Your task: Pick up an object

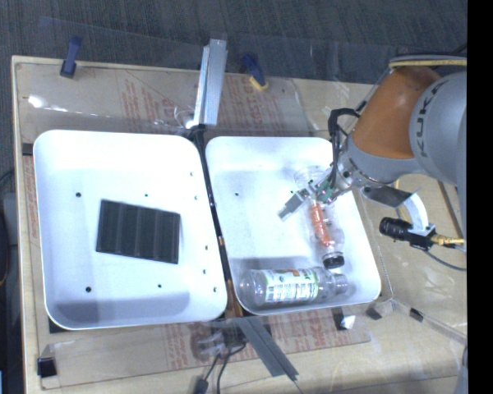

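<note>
Bottle (292,286) along right bin's (255,162) near edge — pincer (300,199) mid-bin

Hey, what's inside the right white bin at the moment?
The right bin holds a clear plastic bottle lying along its near wall and a small clear bottle with orange contents. The gripper reaches in above that small bottle; what lies directly under the gripper is covered.

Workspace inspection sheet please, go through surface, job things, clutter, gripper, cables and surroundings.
Surface: wooden bench bearing left bin and right bin.
Job's things: clear plastic bottle lying along the right bin's near wall; small clear bottle with orange contents above it; flat dark ribbed panel in the left bin.
Clutter: nothing seen.
Gripper: gripper low over the right bin.
Cables: black cable at the wrist.
Surroundings: blue clamps at the bench's far edge.
</note>
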